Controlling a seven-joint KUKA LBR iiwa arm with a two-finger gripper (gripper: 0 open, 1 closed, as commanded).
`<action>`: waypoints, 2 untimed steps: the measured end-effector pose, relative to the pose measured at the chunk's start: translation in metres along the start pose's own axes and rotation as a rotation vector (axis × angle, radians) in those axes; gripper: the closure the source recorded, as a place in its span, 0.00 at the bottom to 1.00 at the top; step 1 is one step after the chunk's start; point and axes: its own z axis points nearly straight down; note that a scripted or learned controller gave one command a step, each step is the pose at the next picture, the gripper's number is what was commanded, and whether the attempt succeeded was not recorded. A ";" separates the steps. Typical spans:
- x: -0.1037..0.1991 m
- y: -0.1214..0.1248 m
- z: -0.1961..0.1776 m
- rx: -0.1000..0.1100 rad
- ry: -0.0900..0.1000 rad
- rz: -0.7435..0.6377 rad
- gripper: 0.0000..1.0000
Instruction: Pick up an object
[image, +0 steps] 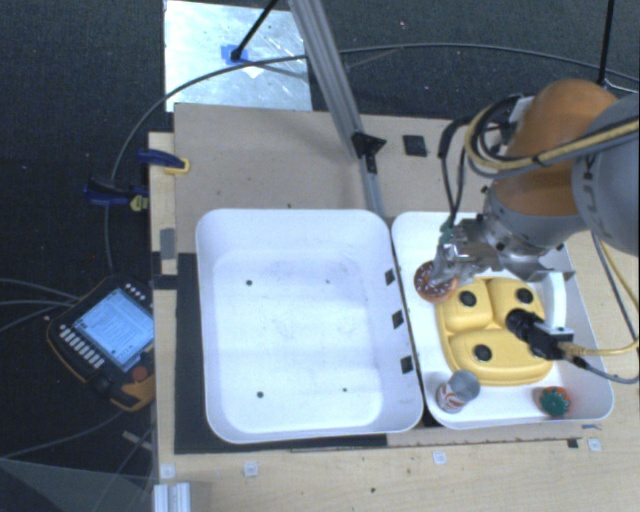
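While the grey KUKA arm (560, 180) reaches in from three o'clock, its orange band uppermost, it hangs over the right-hand bin (590, 405), the smaller-looking of two white bins on the bench; the left-hand bin (290, 320) sits at nine o'clock of it, their walls nearly touching. Largest among the candidates is a yellow moulded plastic toy (490, 335) with dark round spots, lying at the bin's centre. At ten o'clock of the toy, a brown-and-white round object (433, 283) rests just beneath the gripper (450, 258). A small grey-capped object (459, 389) lies at seven o'clock of the toy, a green-and-red ball (555, 401) at five o'clock. Whether the gripper is spread or closed cannot be told from this angle. A clean pick likely calls for descending straight over one object, clear of the bin wall and the toy's edge, before closing.
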 end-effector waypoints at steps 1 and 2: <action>0.060 -0.012 -0.002 0.001 0.001 -0.002 1.00; 0.112 -0.019 0.015 0.002 0.001 -0.001 1.00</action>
